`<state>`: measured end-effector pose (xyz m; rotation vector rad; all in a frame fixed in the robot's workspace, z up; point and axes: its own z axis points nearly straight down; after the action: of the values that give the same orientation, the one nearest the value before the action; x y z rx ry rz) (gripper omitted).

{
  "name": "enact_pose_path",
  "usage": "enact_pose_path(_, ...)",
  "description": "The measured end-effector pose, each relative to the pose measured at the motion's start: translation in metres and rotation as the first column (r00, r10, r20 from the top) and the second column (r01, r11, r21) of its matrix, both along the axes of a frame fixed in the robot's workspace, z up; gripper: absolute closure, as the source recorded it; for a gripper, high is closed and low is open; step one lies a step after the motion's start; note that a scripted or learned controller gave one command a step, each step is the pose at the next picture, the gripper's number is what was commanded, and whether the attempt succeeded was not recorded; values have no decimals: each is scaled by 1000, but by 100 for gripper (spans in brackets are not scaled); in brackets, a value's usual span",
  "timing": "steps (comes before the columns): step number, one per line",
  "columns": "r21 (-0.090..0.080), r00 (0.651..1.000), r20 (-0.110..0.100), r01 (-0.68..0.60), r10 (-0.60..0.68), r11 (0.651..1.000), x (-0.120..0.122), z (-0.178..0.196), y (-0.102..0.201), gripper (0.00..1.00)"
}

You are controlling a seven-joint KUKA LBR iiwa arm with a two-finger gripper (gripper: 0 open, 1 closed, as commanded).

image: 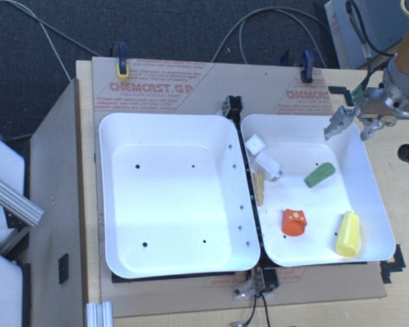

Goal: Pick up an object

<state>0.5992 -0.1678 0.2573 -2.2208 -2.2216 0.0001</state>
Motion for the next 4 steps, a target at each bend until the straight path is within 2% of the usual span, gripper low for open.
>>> enact_pose_path(1, 6, 1000, -15, 0, 0, 1000, -21, -133, 27, 0)
enact_pose_path(2, 0, 1000, 4, -3, 3, 1000, 47, -175, 35, 0)
enact_pose_path(3, 1, 1000, -4, 4, -4, 1000, -2, -172, 9, 0)
enact_pose_path(4, -1, 1000, 8, -6, 6, 1000, 60, -155, 50, 0)
